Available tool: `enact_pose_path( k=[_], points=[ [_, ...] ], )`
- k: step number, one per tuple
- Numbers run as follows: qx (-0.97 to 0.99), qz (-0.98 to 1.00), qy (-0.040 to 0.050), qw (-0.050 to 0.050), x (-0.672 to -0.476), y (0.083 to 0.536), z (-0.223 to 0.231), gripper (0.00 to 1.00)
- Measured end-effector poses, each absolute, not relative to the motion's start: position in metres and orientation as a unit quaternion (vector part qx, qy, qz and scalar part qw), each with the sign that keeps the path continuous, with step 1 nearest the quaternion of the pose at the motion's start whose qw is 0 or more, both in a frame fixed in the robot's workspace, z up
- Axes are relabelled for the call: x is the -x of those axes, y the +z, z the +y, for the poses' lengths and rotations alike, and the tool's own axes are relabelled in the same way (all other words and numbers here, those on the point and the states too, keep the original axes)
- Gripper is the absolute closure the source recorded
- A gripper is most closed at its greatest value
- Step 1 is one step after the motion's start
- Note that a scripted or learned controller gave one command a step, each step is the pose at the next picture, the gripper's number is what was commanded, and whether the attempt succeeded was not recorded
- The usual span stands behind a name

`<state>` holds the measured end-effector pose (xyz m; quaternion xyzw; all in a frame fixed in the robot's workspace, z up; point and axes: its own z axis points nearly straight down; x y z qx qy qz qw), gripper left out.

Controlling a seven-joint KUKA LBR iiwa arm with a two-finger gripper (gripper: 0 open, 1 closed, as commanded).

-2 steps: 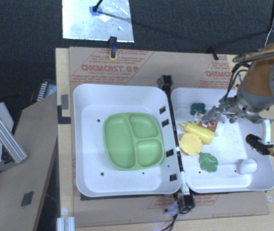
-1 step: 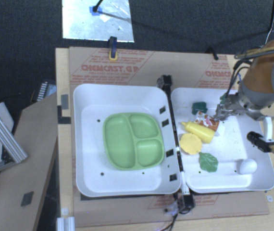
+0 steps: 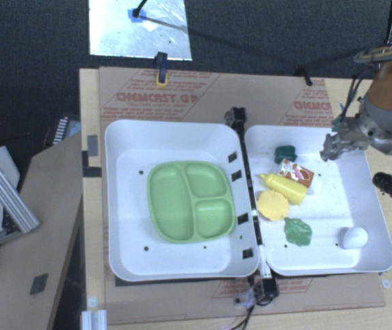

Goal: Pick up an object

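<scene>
The right bin [image 3: 361, 191] holds several small objects: a dark green block [image 3: 285, 153], a red and white packet [image 3: 298, 174], a yellow squeeze bottle [image 3: 283, 186], a flat yellow round piece [image 3: 273, 205], a green leafy piece [image 3: 298, 232] and a white egg [image 3: 353, 238]. My gripper [image 3: 334, 146] hangs over the far right part of this bin, to the right of the green block and above the packet. Nothing shows between its tips.
The left bin [image 3: 124, 150] carries a light green divided plate [image 3: 189, 201]. A black divider with clips [image 3: 245, 184] runs between the two bins. A cardboard sheet [image 3: 175, 95] lies under both. A metal plate [image 3: 141, 18] rests on the dark floor behind.
</scene>
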<state>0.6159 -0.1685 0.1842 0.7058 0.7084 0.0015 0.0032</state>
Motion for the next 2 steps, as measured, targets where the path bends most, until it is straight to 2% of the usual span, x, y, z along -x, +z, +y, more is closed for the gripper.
enact_pose_path(
  k=[2],
  points=[
    [-0.705, 0.709, 0.0017, 0.003, -0.619, 0.27, -0.169, 1.0]
  ],
)
